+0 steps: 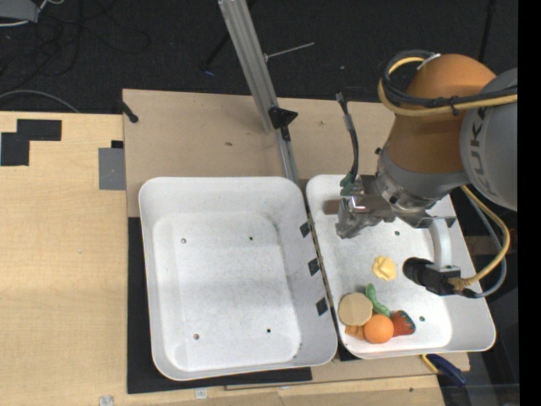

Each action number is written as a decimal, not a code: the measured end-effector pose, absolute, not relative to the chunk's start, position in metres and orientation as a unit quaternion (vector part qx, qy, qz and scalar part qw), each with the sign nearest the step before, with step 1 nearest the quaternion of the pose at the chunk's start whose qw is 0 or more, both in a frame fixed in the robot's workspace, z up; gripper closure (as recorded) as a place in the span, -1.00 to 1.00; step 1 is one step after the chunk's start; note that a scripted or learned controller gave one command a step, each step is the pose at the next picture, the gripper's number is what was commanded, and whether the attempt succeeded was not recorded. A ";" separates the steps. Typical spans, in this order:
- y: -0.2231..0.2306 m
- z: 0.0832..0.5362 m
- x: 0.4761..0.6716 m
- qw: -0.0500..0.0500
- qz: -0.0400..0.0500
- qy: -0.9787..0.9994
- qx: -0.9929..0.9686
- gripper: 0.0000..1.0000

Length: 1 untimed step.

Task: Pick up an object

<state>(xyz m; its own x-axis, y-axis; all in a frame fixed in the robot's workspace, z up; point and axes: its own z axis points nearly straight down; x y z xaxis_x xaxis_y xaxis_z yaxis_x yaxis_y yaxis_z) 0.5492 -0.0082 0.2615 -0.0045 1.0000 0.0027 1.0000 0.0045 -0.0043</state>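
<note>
Toy food is heaped in the near corner of the right bin (473,332): a tan round piece (355,309), an orange ball (379,329), a red piece (403,323) and a green sliver (373,295), all touching or overlapping. A small yellow piece (385,267) lies apart, just beyond the heap. The clustering is probably owed to the bin's shallow slope and earlier tumbling (a judgement, not something seen), and the lone yellow piece would be the easier one to seize cleanly.

Farther in, the gripper (351,224) is poised over bare bin floor near the dividing rim, well short of the pile; nothing is seen between its fingers, and whether they are spread or closed cannot be told from this angle. The grey arm (494,142) with its orange band (439,87) is bent steeply downward from the right, which suits a top-down grasp.

The left bin (169,201) sits alongside, touching. Both rest on a brown board (194,134) upon a pale wooden bench (59,252). Beyond, a slanted metal rail (249,53) rises, and cables are strewn across a dark floor (127,32).
</note>
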 end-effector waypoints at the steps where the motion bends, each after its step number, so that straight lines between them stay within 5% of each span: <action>1: 0.044 0.259 0.541 0.003 0.001 -0.709 -0.706 1.00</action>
